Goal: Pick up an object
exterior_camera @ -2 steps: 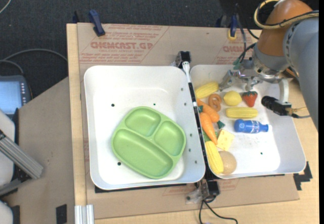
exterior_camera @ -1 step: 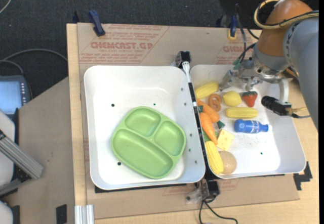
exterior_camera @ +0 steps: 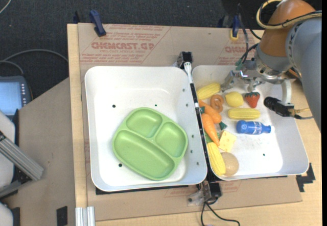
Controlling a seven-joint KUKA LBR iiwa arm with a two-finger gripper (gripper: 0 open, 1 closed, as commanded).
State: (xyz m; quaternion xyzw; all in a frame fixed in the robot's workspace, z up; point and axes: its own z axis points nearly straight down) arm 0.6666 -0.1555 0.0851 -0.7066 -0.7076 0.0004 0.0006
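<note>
Honestly, I can't tell my two-finger gripper's (exterior_camera: pixel 244 78) jaw state; crowding beside the red plastic strawberry (exterior_camera: pixel 252 99) risks a miss.

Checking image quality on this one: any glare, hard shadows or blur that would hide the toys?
Camera view: even, soft lighting; the white bins look bright but not blown out; the green divided plate and blue bottle stay sharp. Faint shadow under the claw; the arm's orange band is slightly soft.
</note>
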